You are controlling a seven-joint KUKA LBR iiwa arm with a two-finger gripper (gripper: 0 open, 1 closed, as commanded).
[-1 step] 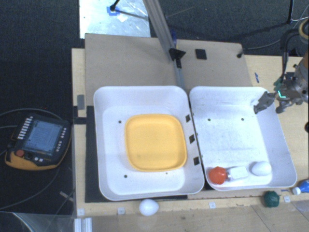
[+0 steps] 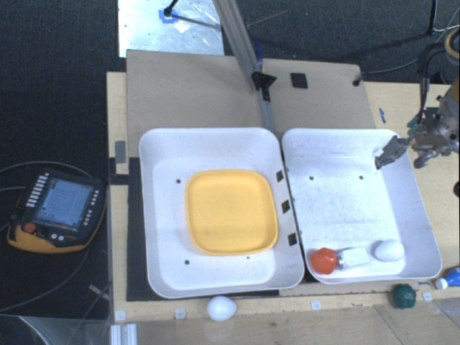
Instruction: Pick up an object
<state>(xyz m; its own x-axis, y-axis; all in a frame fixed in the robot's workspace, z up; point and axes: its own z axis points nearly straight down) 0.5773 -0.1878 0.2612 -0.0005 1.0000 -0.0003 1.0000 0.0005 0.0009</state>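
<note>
Bench bins (image 2: 345,192): no legible writing visible.

The scene is lit evenly from above, with no hard shadows cast inside the two white bins (image 2: 287,264), whose floors are rendered bright and slightly washed out. A strong patch of glare is seen on the shiny sheet (image 2: 169,16) at the upper left of the frame. The dark floor at the left is left dim and grainy. Mild softness is noted throughout, and the gripper (image 2: 404,155) at the right edge is blurred
</note>
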